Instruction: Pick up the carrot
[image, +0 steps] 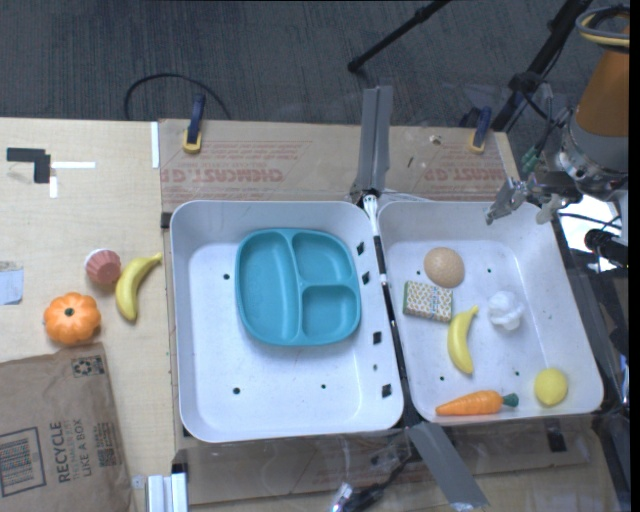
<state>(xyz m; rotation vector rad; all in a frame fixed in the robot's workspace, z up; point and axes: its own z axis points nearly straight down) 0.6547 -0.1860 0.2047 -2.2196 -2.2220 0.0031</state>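
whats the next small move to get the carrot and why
Probably swing the gripper toward the near edge of the right bin. The carrot lies flat there by the lemon, while the gripper hangs over the bin's far rim, holding nothing.

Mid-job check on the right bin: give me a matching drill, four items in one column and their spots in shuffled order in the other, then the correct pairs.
Items:
1. carrot
2. lemon
3. egg
4. sponge

Places in the right bin:
A. just below the egg, left of the crumpled white object
B. near corner on the arm's side
C. along the near wall, below the banana
D. farthest back of the four

Pairs: 1-C, 2-B, 3-D, 4-A
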